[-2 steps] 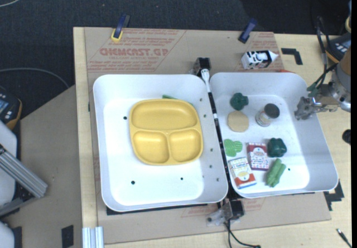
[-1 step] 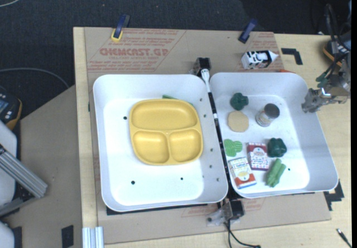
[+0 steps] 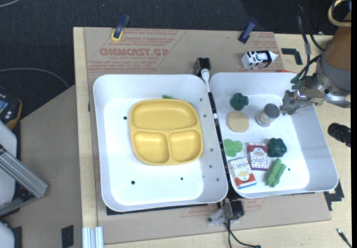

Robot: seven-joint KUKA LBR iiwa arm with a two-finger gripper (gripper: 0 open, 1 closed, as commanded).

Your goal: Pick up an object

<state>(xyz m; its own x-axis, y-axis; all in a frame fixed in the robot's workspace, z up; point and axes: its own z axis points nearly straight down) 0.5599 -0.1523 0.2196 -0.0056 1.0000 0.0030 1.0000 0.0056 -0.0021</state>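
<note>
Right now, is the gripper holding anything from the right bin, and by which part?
Nothing shows between the fingers of the gripper. It sits low in the right white bin, just right of the small grey metal cylinder; whether they touch cannot be told.

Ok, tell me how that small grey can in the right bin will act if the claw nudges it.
The grey can looks round and seems to lie tilted on its side, so a nudge would probably roll it. It looks small and likely light, so it may skid across the smooth white bin. The tan disc sits close on its left and could stop it.
</note>
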